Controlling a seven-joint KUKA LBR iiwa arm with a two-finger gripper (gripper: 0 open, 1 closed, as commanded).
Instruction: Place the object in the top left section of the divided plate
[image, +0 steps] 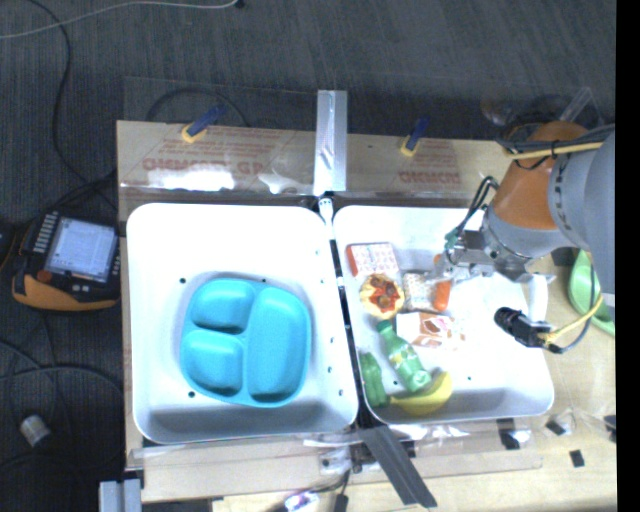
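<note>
The blue divided plate (246, 341) lies in the left bin (150, 300); its small top left section (222, 303) holds nothing. My gripper (452, 268) hangs over the upper middle of the right bin (520, 385), just above a small orange item (441, 295). I cannot make out whether anything is in it. Below and left of it is a cluster: a red-and-white box (366, 258), a round red-yellow item (381, 293), a white carton (426, 328), two green bottles (404, 360) and a banana (426, 396).
A raised divider (338, 300) separates the two bins. The grey arm with its orange band (525, 195) comes in over the right bin's far right corner, with a black cable plug (518, 324) hanging beneath it. A handheld screen unit (72, 255) lies left of the bench.
</note>
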